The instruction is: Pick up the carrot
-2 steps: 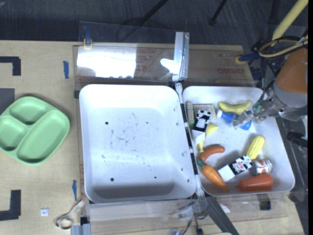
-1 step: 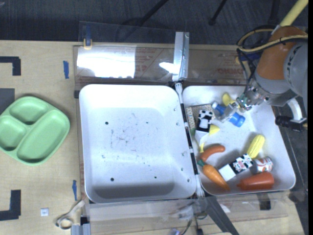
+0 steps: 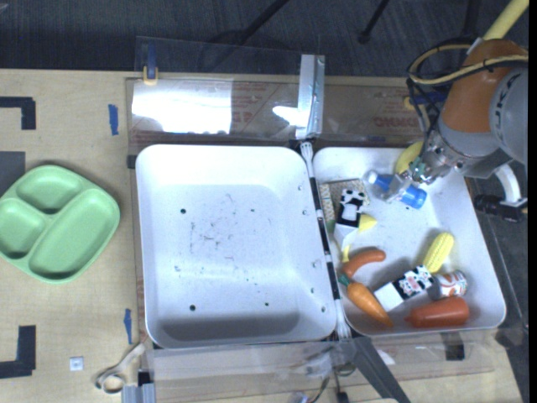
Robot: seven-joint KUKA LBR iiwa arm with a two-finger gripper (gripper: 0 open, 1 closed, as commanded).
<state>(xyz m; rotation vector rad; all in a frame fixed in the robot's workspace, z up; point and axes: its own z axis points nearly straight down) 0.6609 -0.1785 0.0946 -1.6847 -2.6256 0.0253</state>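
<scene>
Puts the small orange tapered carrot [image 3: 367, 300] in the near left corner of the right shallow white bin [image 3: 482, 250], well apart from the two-finger gripper [image 3: 417, 175]. Cannot tell the claw's opening. Risks seizing the orange-red sausage-shaped toy [image 3: 362, 260] just beside it, or jamming against the bin wall. Crowded bin floor, pale wooden bench [image 3: 67, 107].

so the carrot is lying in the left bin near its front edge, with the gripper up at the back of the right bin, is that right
Not quite. The carrot lies in the right bin, not the left one, near its front edge by the divider. The gripper is indeed up at the back of the right bin. The camera view shows this.
</scene>
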